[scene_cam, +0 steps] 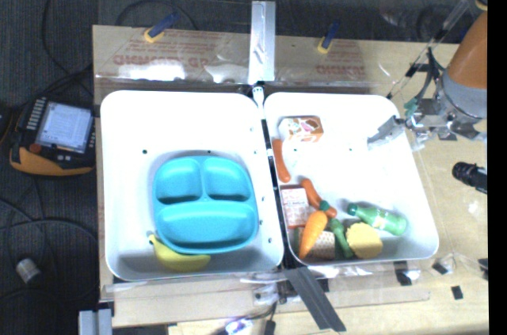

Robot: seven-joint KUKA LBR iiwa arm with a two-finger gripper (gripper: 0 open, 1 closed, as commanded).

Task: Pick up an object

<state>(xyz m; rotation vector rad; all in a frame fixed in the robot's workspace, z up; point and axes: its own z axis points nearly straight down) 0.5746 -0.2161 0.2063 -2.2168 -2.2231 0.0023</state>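
Observation:
My gripper point(386, 132) hangs over the right bin's point(356, 167) far right part, the arm coming in from the right; it is small and blurred. Nothing shows between its fingers. Below it in the right bin lie a green bottle point(379, 218), a yellow block point(364, 239), a carrot point(314, 226), a small red-and-white box point(294, 207), an orange sausage-like piece point(280, 158) and a red-and-white packet point(303, 127). All of them lie apart from the gripper.
The left bin point(127, 167) holds a blue divided plate point(206, 201) with a banana point(178, 256) tucked under its near edge. A metal divider point(262, 40) stands behind the bins. A handheld device point(55, 135) lies on the floor at left.

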